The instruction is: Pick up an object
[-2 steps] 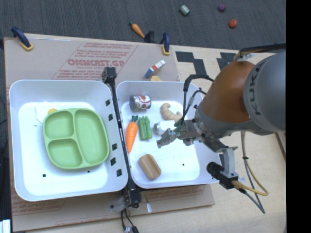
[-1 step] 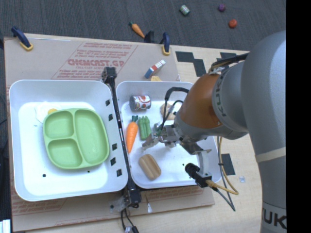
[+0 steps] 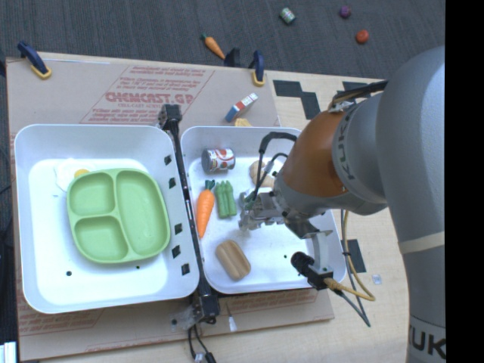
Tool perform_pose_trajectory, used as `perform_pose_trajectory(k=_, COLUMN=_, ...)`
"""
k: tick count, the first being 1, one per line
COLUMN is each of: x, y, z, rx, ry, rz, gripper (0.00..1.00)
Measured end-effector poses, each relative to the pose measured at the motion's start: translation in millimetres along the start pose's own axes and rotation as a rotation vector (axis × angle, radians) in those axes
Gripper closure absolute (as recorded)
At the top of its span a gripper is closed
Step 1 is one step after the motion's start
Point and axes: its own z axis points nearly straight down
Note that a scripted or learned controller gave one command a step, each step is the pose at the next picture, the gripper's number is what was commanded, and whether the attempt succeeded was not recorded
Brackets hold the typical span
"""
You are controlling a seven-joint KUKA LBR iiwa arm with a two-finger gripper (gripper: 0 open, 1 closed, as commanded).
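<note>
The right bin point(image 3: 227, 282) holds the loose pieces. A red-and-white can point(image 3: 218, 159) lies on its side near the back wall. Below it, an orange carrot point(image 3: 204, 210) points toward the front, just beside the bin's left wall, with a green bean bundle point(image 3: 225, 199) close on its right. A tan bread roll point(image 3: 233, 259) lies tilted nearer the front, apart from the others.

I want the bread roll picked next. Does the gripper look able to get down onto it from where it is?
Probably yes. The bread roll lies alone on the floor of the right bin, apart from the carrot, and the gripper hangs just above and to its right.
</note>
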Motion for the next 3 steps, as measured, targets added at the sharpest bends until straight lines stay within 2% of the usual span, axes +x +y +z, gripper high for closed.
perform_pose_trajectory(k=1, x=-29, y=-38, z=-90, rx=-0.002, ry=0.001, rz=0.008, gripper=1.0)
perform_pose_trajectory(k=2, x=-55, y=27, z=-168, rx=-0.006, ry=-0.001, rz=0.007, gripper=1.0)
perform_pose_trajectory(k=3, x=-79, y=21, z=-101, rx=0.0, ry=0.001, rz=0.007, gripper=1.0)
